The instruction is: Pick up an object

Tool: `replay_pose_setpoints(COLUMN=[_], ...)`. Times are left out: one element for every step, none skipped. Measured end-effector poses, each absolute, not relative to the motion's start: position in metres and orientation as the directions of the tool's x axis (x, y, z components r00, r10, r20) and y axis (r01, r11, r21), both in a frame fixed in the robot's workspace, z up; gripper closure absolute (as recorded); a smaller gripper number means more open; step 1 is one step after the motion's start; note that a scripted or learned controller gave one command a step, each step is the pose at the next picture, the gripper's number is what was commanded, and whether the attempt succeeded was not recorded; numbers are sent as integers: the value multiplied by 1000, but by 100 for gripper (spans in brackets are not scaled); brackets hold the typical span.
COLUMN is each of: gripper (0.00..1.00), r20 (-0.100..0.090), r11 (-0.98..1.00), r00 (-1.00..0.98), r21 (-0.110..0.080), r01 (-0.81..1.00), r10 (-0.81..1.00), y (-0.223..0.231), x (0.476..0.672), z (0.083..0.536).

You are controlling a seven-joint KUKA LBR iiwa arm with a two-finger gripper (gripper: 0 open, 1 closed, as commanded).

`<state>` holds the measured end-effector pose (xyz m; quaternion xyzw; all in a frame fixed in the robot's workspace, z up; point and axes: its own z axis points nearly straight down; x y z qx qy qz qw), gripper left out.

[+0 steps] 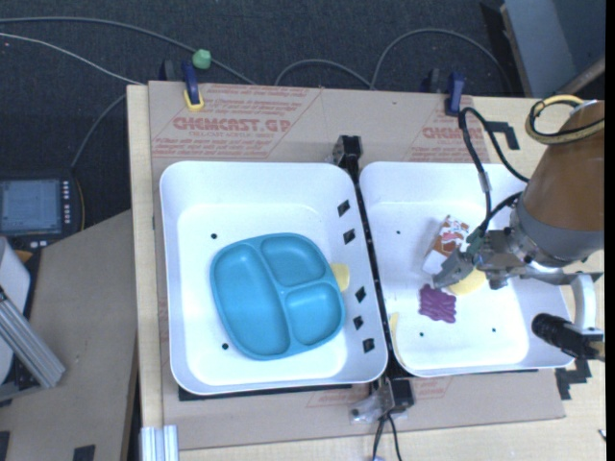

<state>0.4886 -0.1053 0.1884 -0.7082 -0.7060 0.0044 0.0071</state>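
In the right bin (413, 353), a purple bunch-shaped toy (438, 303) lies near the middle. A small white and orange-red packet (450, 234) sits a little further back. A yellow object (467, 282) peeks out just under the gripper (461, 269), which hangs low over the bin between the packet and the purple toy. The fingers point left and down, touching or nearly touching the yellow object. The arm's wrist with its orange band (567, 185) covers the bin's right side.
The left bin (192, 353) holds a blue divided plate (277, 294) with a small yellow piece (340, 277) at its right edge. Black clips run along the divider between the bins (357, 248). Cables trail behind the bench.
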Motion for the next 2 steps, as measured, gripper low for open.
replay_pose_setpoints(gripper=[0, 0], r20=[2, 3], r11=[0, 0], r00=[0, 0], r21=[-2, -6], r01=[1000, 1000], r10=[1000, 1000], y=[-105, -103], x=[492, 500], z=[195, 148])
